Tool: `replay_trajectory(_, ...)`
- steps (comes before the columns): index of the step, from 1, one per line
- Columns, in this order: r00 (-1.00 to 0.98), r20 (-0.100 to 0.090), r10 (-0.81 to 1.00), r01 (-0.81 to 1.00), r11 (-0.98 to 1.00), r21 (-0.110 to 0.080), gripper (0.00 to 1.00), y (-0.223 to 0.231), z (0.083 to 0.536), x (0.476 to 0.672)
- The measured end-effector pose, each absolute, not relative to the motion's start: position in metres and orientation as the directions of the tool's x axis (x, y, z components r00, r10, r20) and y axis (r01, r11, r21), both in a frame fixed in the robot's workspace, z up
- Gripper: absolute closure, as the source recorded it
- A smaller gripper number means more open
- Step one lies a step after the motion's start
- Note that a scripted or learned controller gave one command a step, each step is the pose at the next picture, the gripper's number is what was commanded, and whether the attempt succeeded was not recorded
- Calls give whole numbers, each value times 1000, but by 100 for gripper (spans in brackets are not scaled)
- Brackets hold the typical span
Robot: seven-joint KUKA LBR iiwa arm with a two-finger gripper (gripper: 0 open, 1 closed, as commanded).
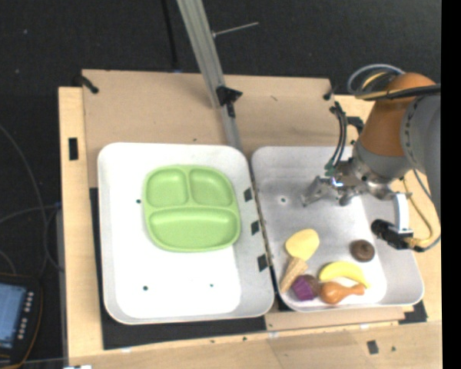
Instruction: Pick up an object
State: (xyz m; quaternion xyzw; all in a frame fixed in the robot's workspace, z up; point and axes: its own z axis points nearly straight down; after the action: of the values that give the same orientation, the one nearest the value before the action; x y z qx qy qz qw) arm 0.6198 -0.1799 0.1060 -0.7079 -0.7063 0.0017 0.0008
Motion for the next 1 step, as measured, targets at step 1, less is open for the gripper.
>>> replay_trajectory(1,5,-3,1000,1000,-5,3,100,-181,121,621)
